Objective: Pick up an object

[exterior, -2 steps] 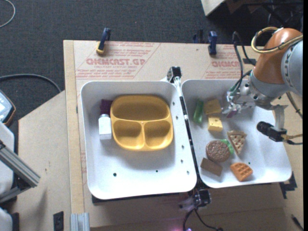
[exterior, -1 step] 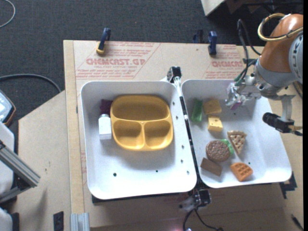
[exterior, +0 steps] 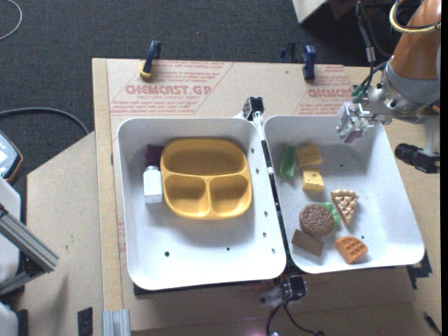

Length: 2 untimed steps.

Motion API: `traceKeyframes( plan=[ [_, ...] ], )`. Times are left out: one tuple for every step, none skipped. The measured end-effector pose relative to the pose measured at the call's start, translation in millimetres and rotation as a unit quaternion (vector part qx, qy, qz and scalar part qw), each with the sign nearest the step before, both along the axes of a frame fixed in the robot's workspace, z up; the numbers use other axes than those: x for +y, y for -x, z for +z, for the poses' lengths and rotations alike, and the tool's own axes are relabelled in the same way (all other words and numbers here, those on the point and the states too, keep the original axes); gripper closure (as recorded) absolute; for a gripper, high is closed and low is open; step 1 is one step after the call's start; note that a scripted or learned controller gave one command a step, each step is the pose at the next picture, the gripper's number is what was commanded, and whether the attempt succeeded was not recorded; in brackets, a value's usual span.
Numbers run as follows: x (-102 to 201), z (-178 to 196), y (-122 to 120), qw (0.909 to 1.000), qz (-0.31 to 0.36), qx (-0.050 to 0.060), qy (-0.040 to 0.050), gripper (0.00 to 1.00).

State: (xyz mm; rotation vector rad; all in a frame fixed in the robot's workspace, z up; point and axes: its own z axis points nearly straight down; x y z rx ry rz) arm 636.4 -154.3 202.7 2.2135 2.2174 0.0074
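Note:
My gripper (exterior: 349, 127) hangs over the far edge of the right bin (exterior: 399, 187), above and to the right of the food pieces. Below it lie a green piece (exterior: 287, 161), a tan square (exterior: 309, 155) and a yellow cheese block (exterior: 313, 180). Nearer the front sit a pizza slice (exterior: 344, 204), a round brown burger (exterior: 317, 219), a brown slab (exterior: 307, 243) and an orange waffle (exterior: 351, 248). Nothing shows between the fingers.
The left bin (exterior: 133, 243) holds a yellow divided plate (exterior: 206, 177), a small white bottle (exterior: 152, 184) and a dark purple item (exterior: 154, 152) beside it. Two clamps (exterior: 150, 59) (exterior: 309, 59) stand at the board's far edge. A black fixture (exterior: 254, 107) sits between the bins.

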Motion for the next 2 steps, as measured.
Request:
traceKeyframes(
  plan=[
    [0, 24, -1, 1.0000, 0.000, 0.002, -0.0003, 1.00],
    [45, 22, 31, 1.0000, 0.001, 0.007, -0.0027, 1.00]
  ],
)
